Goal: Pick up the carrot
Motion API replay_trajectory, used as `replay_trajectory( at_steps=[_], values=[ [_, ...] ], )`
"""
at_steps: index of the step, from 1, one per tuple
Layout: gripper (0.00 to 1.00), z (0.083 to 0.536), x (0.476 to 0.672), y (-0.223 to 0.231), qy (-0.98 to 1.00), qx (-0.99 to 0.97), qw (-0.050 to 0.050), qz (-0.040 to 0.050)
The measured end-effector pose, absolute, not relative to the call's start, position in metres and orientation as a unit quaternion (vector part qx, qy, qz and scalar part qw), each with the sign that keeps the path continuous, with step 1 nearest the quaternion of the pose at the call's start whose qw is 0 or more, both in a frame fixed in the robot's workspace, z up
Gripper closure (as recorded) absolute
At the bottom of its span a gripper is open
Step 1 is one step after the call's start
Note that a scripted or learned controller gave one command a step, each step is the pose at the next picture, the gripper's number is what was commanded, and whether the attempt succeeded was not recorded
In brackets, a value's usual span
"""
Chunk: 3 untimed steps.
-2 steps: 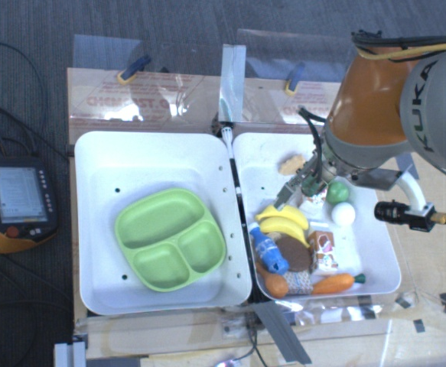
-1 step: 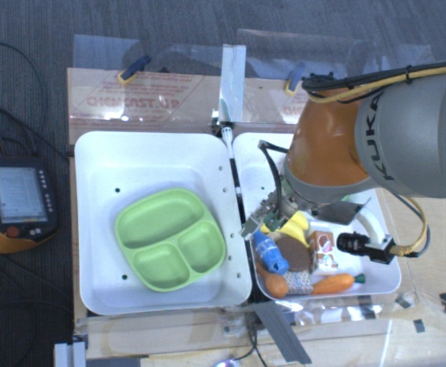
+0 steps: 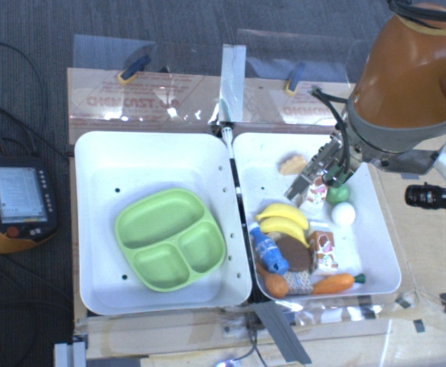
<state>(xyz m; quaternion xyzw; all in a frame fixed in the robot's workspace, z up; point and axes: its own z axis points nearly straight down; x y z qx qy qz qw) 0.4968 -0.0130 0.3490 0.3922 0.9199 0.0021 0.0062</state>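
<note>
Above the right bin [image 3: 387,228], the gripper [image 3: 320,176] hangs over a small carton; whether its jaws are apart cannot be told. The carrot [image 3: 333,284] lies well apart at the near wall, beside a juice box [image 3: 323,250]. A clean pick likely means approaching across its length. The arm [image 3: 402,75] hides the bin's far corner.

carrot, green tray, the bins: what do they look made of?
Orange carrot with green stem end: likely moulded plastic toy, smooth with a slight sheen and uniform colour. Light green three-compartment tray: looks like matte plastic, with soft rounded moulded dividers. Two shallow white bins: probably glossy plastic; rounded corners and faint reflections, though painted metal can't be excluded.
</note>
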Motion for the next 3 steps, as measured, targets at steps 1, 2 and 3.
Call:
replay_trajectory(
  at_steps=[1, 2, 3],
  values=[
    [1.00, 0.268, 0.523, 0.070, 0.964, 0.267, -0.002, -0.0007],
    [1.00, 0.171, 0.482, 0.117, 0.952, 0.307, -0.004, -0.0021],
    [1.00, 0.327, 0.486, 0.091, 0.959, 0.282, 0.005, 0.0021]
  ],
)
